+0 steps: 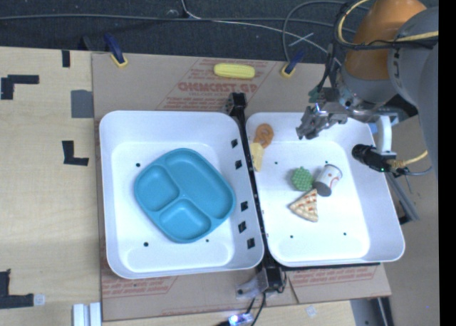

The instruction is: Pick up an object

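Camera view | claw (308, 129) above right bin (385, 246), finger state: cannot tell | can (328, 179): likely light, rigid, rolls; grip across sides.

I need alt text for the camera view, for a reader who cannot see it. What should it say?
The gripper hangs over the back of the right bin, which holds a pizza slice, a green piece, a small can and a toy near the divider. The left bin holds a blue divided plate.
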Robot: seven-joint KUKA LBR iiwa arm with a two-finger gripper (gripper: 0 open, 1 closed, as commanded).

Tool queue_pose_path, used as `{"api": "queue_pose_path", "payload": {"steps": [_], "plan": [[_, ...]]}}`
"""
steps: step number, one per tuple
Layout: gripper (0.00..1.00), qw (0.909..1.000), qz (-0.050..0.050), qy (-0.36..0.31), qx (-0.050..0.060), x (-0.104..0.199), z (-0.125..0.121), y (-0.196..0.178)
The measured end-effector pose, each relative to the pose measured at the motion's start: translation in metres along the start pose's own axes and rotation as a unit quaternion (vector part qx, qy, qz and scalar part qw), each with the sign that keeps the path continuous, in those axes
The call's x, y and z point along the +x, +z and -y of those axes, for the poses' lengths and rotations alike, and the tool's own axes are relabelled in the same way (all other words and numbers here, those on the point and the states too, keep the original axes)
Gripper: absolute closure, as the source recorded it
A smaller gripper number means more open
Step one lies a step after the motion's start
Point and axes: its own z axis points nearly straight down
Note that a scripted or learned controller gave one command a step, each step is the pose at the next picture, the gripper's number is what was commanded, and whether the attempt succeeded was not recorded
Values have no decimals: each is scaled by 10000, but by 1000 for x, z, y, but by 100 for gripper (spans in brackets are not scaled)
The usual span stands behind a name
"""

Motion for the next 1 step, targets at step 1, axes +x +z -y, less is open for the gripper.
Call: {"api": "queue_pose_path", "payload": {"steps": [1], "plan": [[100,10000,-3,1,9,0,0,-20]]}}
